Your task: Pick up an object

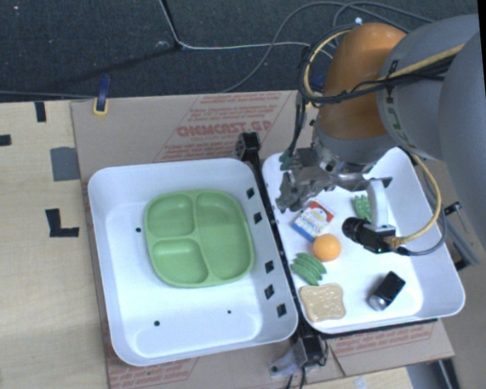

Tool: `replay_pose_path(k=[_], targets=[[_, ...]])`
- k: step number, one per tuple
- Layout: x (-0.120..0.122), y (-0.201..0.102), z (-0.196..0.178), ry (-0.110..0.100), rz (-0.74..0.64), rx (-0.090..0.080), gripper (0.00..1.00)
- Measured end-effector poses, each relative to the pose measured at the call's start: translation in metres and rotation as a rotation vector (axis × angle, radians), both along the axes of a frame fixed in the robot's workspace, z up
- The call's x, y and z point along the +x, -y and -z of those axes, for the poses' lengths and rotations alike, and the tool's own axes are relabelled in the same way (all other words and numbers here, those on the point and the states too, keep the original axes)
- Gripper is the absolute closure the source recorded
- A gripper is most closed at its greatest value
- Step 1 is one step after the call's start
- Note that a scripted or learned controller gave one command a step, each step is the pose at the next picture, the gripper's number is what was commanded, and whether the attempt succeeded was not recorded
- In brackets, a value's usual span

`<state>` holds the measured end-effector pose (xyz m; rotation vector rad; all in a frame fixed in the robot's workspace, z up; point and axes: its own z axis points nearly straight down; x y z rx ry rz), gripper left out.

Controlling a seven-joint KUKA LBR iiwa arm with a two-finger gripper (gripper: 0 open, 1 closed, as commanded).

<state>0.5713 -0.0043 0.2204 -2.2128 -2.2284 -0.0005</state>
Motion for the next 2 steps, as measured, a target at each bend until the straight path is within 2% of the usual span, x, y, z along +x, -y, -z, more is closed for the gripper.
replay_pose_path(k=[1, 2], targets=[[0.014, -0.048, 0.005, -0.001, 0.001, -0.001, 1.00], [0.012, -0.104, -0.006, 0.000, 0.001, 0.000, 1.00]])
